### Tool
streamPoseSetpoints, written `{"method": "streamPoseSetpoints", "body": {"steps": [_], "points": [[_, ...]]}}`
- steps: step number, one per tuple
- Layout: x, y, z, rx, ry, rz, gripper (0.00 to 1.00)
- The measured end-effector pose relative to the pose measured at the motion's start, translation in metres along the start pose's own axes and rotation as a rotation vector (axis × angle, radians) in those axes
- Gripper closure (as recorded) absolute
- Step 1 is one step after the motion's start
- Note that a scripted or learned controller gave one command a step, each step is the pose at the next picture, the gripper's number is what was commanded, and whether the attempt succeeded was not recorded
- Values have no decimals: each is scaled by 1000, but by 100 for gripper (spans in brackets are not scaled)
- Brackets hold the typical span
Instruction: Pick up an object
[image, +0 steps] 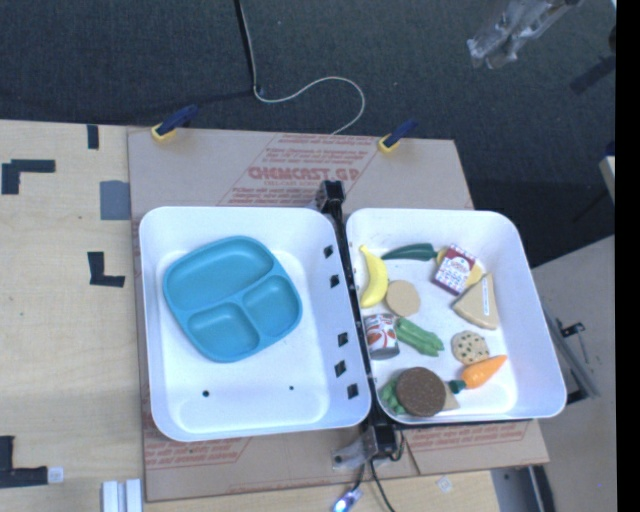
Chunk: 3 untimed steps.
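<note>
My gripper (492, 42) hangs high at the top right of the view, blurred, well beyond the far edge of both bins and away from every object. The right bin (520, 260) holds several toy foods: a yellow banana (373, 276), a green chilli (409, 252), a red-and-white carton (453, 269), a tan round biscuit (403, 298), a cheese wedge (480, 303), a small can (381, 336), a green pea pod (419, 337), a speckled cookie (468, 347), an orange carrot (483, 371) and a burger (419, 392).
The left bin (170, 400) holds a blue divided plate (232, 297). Both bins rest on a cardboard sheet (290, 170) held by two clamps at its far edge. A white cable (310, 92) loops across the dark floor behind.
</note>
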<state>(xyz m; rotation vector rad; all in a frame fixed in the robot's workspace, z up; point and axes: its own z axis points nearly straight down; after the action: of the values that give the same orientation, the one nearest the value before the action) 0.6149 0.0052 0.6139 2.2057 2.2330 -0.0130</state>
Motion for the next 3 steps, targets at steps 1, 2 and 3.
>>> {"method": "streamPoseSetpoints", "body": {"steps": [1, 2, 3], "points": [[1, 0, -10, 0, -1, -1, 100], [1, 0, -20, 1, -2, -1, 100], [2, 1, -30, 1, -2, -2, 100]]}}
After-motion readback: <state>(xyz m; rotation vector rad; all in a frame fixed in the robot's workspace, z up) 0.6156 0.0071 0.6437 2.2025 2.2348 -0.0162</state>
